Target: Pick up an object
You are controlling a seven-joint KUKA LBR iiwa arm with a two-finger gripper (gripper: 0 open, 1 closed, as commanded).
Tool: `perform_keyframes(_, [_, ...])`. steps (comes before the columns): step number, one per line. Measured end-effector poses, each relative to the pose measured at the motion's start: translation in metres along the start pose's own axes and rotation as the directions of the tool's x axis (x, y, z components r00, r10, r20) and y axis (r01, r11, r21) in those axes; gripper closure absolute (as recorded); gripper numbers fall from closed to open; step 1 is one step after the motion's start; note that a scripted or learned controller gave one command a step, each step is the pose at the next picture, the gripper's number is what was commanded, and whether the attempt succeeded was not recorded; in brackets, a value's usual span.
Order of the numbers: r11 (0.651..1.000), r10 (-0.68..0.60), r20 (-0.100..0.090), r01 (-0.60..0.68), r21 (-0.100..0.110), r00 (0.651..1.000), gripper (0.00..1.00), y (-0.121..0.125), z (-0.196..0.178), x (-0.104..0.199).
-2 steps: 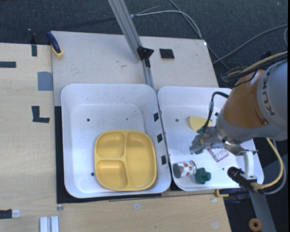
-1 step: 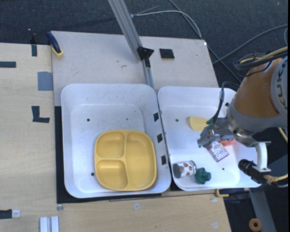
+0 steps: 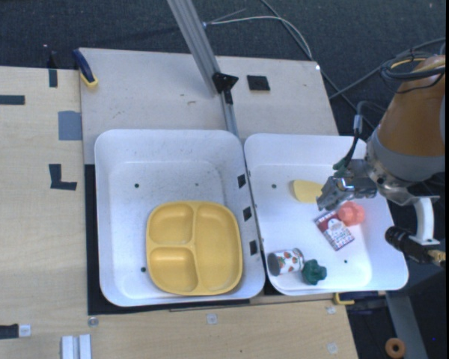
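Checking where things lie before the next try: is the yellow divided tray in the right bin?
No, the yellow divided tray lies in the left bin.

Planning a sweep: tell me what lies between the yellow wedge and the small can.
Bare white bin floor lies between the wedge and the can in the camera view.

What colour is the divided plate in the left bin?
Yellow; the plate shows clearly in the camera view.

A light wooden tabletop [image 3: 30,223] carried strips of dark tape [image 3: 58,176] near its left edge. A pale speckled board [image 3: 157,88] lay across it, a slanted metal rail [image 3: 191,28] rising overhead. Dark carpet [image 3: 75,13] with thin cables [image 3: 284,25] stretched beyond the far edge.
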State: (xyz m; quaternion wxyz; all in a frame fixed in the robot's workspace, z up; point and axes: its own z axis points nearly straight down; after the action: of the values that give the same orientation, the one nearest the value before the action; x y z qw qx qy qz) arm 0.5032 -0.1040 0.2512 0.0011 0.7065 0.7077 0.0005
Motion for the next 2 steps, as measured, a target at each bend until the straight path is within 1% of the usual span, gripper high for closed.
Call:
perform_keyframes(1, [1.000, -0.004, -0.002, 0.004, 0.003, 1.000, 1.00, 0.018, -0.005, 0.048])
perform_keyframes(2, [1.000, -0.004, -0.001, 0.004, 0.004, 1.000, 1.00, 0.040, 0.010, 0.103])
